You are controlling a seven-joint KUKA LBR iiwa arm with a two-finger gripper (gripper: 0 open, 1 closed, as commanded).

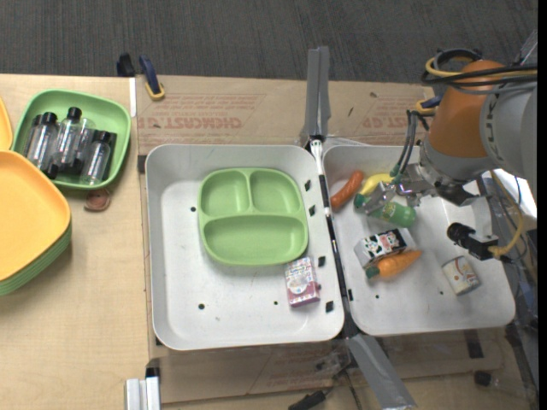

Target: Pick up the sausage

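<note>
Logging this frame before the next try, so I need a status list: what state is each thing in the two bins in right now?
sausage: lying in right bin, not gripped
gripper: low over green item, right of sausage
carrot: lying flat
milk carton: tipped over
green divided plate: upright in left bin
pink packet: lying beside plate
white cup: on its side

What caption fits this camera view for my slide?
Robot hand hovers near the sausage in the right bin; green plate sits left.

"CHEMCRAFT" upside down on cardboard [224,120]
</note>
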